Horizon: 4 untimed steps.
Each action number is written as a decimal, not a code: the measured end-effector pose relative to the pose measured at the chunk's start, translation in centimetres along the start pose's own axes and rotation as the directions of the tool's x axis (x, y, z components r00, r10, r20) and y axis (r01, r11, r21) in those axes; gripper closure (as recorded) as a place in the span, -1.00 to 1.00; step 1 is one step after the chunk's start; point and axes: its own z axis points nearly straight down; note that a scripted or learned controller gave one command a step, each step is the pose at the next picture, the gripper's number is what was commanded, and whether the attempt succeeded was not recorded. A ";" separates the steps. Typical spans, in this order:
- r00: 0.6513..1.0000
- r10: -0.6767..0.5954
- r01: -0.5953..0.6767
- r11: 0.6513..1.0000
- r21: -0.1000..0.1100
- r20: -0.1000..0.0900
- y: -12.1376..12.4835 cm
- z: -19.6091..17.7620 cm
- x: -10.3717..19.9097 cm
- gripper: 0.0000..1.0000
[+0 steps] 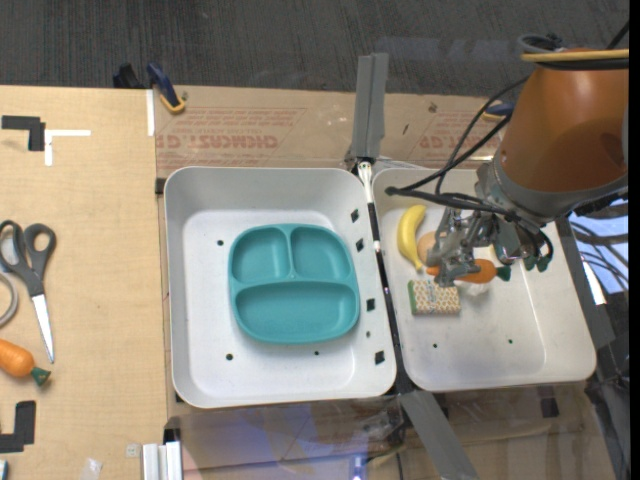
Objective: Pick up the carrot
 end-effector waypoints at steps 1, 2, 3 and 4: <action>0.998 0.069 -0.069 0.998 0.001 -0.001 -6.3 -12.4 2.3 1.00; 0.985 -0.173 0.173 0.985 -0.001 -0.001 -3.0 -2.6 1.5 1.00; 0.938 -0.346 0.346 0.938 0.000 -0.002 -3.3 5.2 2.9 1.00; 0.998 0.063 -0.063 0.998 0.000 -0.002 -2.1 5.2 2.8 1.00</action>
